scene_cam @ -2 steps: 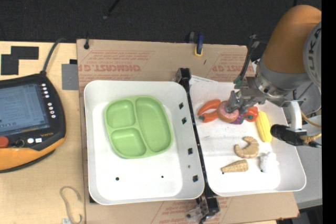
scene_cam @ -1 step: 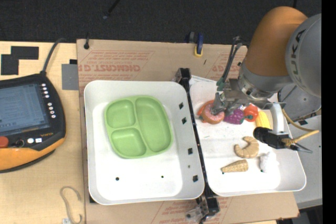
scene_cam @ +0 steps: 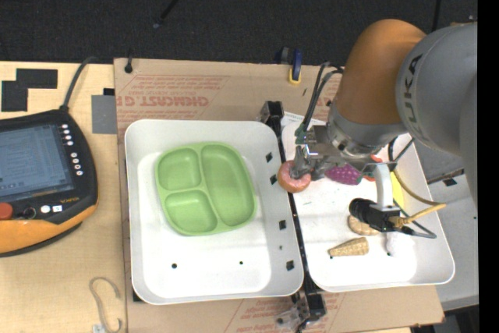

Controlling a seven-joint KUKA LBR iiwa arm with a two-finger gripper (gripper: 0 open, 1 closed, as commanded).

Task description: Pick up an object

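Camera view, my gripper (scene_cam: 300, 164) over the right bin (scene_cam: 437, 265), fingers closed on a pink donut (scene_cam: 294, 180), green tray (scene_cam: 207, 187) left

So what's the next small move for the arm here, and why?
Probably a short, straight lift. The gripper sits low at the left edge of the right bin, right over the pink donut, which lies against it near the divider. Whether the donut is actually gripped can't be told; raising slightly would show whether it comes along.

A grey arm's hand (scene_cam: 306, 160) hung beside a pink doughnut (scene_cam: 295, 178) at the right bin's (scene_cam: 437, 265) left edge.
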